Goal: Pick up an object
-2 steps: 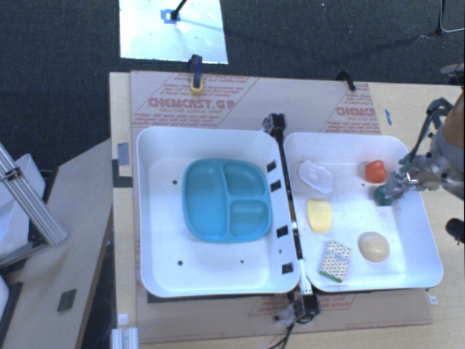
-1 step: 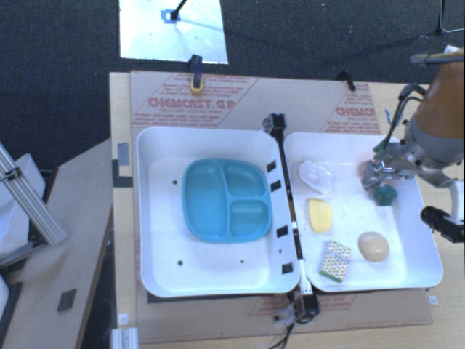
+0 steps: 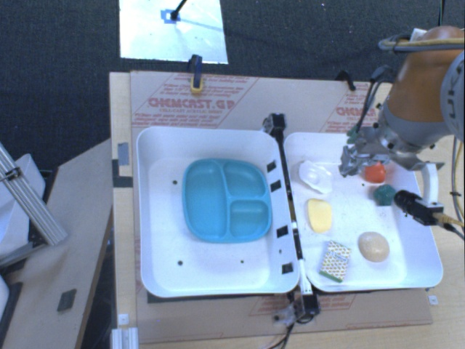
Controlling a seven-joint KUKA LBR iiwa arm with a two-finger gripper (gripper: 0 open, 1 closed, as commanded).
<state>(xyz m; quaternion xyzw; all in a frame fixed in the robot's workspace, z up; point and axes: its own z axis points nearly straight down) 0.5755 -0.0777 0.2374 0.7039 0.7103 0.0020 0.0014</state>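
Fingers [image 3: 354,160] sit low in the right white bin [image 3: 429,267], spread unclear, beside one orange ball [image 3: 375,172]; one divided blue plastic plate [image 3: 225,199] lies in the left white bin [image 3: 156,267].

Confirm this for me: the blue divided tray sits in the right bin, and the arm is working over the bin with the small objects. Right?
Not quite. The camera view shows the blue divided tray in the left bin, not the right one. The rest holds: the gripper is over the right bin, which holds the small objects.
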